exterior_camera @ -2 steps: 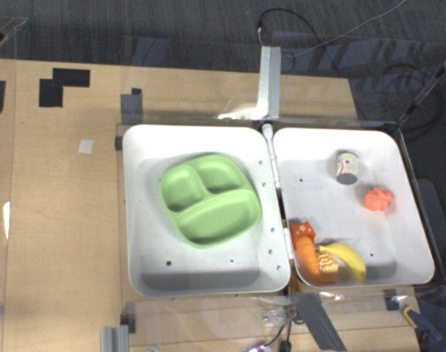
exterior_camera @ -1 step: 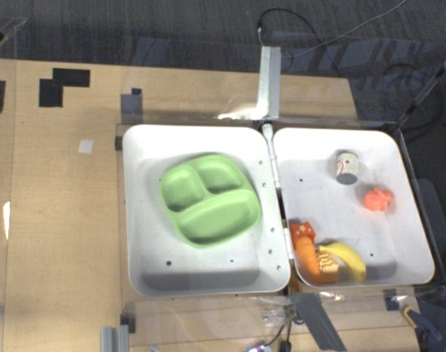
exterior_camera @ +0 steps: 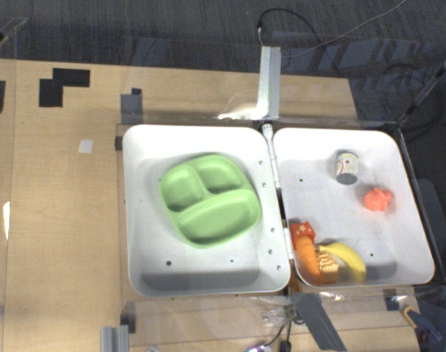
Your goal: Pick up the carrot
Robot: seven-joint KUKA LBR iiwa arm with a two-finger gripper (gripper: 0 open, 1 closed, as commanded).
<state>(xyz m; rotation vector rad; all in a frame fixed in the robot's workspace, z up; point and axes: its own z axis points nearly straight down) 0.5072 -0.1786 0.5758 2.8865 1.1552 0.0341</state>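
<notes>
I log: carrot (exterior_camera: 306, 256) at the right bin's (exterior_camera: 399, 196) 7 o'clock, touching banana (exterior_camera: 347, 259) and red block (exterior_camera: 303, 231); tool state unknowable.

Left bin (exterior_camera: 135, 196) has a green divided plate (exterior_camera: 210, 207) sitting in the middle. In the right bin (exterior_camera: 399, 160), the carrot (exterior_camera: 306, 255) is jammed in the near left corner, touching a banana (exterior_camera: 349, 259) (a small red thing (exterior_camera: 303, 231) right beside it). Small can (exterior_camera: 346, 167) and orange-pink lumpy toy (exterior_camera: 378, 199) sit farther back.
</notes>
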